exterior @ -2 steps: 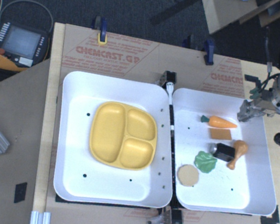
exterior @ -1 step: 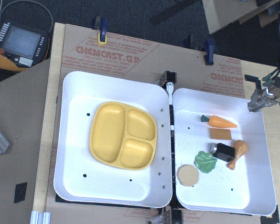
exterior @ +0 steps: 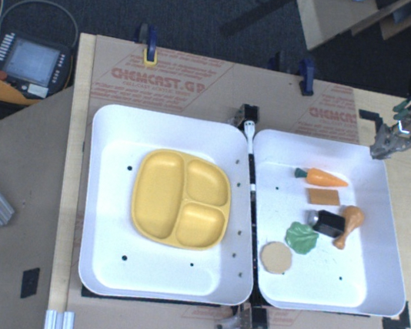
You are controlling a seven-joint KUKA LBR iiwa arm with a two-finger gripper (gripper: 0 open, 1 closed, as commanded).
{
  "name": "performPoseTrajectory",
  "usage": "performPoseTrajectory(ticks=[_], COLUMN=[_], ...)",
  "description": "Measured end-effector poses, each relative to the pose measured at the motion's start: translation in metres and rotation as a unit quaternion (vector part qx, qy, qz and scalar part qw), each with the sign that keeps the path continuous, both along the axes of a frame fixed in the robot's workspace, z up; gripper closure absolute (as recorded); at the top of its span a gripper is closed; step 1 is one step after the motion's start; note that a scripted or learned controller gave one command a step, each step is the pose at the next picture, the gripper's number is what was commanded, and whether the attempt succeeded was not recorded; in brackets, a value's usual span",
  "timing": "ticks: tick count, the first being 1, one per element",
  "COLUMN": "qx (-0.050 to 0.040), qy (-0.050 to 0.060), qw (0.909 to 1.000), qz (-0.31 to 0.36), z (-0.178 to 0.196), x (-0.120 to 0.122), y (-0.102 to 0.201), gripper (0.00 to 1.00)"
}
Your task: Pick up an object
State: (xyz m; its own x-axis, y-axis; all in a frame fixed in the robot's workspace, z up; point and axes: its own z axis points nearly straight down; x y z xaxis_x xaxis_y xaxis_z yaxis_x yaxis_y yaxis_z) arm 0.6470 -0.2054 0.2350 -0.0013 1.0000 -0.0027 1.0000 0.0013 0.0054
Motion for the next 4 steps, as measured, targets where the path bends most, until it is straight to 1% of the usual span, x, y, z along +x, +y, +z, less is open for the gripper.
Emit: performPoseTrajectory(ticks=[1,2,3,4], qx=[0.0026,0.0022,0.0020,0.0022], qy=[0.004,0.005,0.003,0.002], qw=[1.0000,1.0000,1.0000,1.0000], qz=[0.002,0.001,0.002,0.002], z=[-0.012,-0.015,-0.007,0.001], x=[-0.006,-0.017,-0.013,-0.015], y=[0.053,0.098,0.153,0.203], gripper=[1.00,1.00,1.00,1.00])
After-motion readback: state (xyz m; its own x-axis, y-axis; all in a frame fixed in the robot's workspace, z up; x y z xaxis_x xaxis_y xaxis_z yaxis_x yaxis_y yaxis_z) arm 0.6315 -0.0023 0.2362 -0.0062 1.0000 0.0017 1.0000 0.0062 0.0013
